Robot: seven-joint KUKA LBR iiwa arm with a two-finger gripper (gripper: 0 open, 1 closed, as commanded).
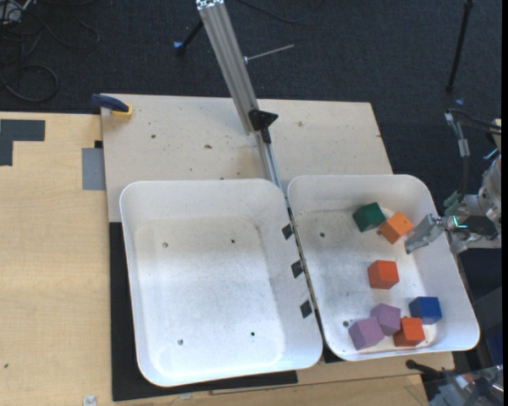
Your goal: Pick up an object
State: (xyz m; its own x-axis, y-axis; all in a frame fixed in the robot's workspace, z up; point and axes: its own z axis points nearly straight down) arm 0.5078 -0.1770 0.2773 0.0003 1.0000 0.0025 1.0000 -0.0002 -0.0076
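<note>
- White bins are sitting side by side on the bench (195, 138); the left bin (152, 201) and the right bin (457, 294).
- Lying in the right bin: green block (369, 216), orange block (396, 226), red block (383, 274), blue block (425, 309), two purple blocks (375, 326).
- The hand (425, 232) is hovering at the right rim, just beside the orange block, holding nothing; its state cannot be told.

Arm (489, 194) cut off at right edge; jaws unclear.
</note>
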